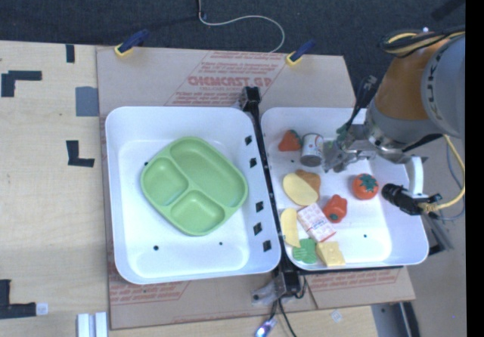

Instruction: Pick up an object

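Approach step: gripper (336, 159) hangs low in the right bin (393, 252), jaw state indiscernible; can (311, 149) just beside. Next: centre over it, close.

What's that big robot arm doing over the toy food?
The arm's tool is down in the right bin, next to a small metal can, among the toy food. Whether it has grabbed anything is unclear. A green divided plate sits alone in the left bin.

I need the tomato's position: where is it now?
The tomato lies in the right bin, toward its right side, beside the red pepper.
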